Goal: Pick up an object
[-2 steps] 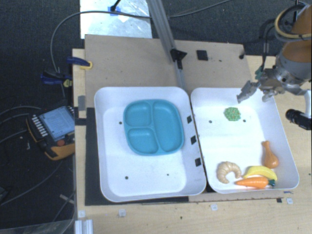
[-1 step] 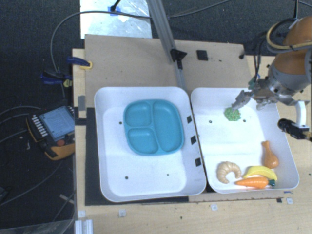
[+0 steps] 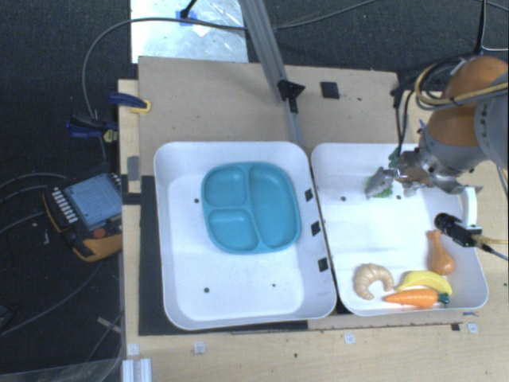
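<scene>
nearest our viewpoint, along the bottom wall of the right bin [image 3: 350,213], we saw the food toys lined up: a pale croissant [image 3: 372,279], a yellow banana [image 3: 426,280] and an orange carrot [image 3: 413,297], the carrot lying just under the banana and touching it.

going by size, we noted the bench board [image 3: 215,94] first, then the left bin [image 3: 179,237], which held a blue divided plate [image 3: 250,207] in its upper half, and the right bin beside it, their inner walls touching. the arm [image 3: 469,114] came in over the right bin's upper right corner. a brown drumstick-shaped toy [image 3: 439,253] lay near the right wall, above the banana.

the gripper [image 3: 391,180] sat low in the upper part of the right bin, pointing left. a small grey and green object [image 3: 378,185] showed at its tip, touching it; we could not tell whether the fingers were spread or closed, nor whether they truly had hold of it. the other toys lay well apart from the gripper, down toward the bin's lower right.

for room, the middle and left of the right bin's floor lay bare, while the gripper stood near the top wall.
</scene>
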You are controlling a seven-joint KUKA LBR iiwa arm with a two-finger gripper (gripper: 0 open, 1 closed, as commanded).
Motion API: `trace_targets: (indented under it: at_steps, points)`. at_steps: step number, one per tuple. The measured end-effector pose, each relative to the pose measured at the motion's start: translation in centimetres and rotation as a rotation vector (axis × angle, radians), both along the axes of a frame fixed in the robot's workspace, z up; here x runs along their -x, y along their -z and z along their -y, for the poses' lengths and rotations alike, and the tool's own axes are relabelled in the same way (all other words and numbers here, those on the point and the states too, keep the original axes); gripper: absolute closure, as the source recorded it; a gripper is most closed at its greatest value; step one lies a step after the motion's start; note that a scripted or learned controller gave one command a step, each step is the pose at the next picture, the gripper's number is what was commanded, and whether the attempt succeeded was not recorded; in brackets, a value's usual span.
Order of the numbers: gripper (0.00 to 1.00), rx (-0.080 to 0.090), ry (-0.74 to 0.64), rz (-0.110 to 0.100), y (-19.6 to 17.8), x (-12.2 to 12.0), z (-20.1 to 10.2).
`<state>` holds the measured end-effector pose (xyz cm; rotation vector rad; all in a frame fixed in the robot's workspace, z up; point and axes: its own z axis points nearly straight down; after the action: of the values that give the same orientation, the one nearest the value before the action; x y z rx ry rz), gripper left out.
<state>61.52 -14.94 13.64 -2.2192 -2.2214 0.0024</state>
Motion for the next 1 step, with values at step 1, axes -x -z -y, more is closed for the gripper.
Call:
trace_targets:
  at_steps: [1]
  points:
    - [0.0, 0.0, 0.001, 0.002, 5.12, -0.05, -0.04]
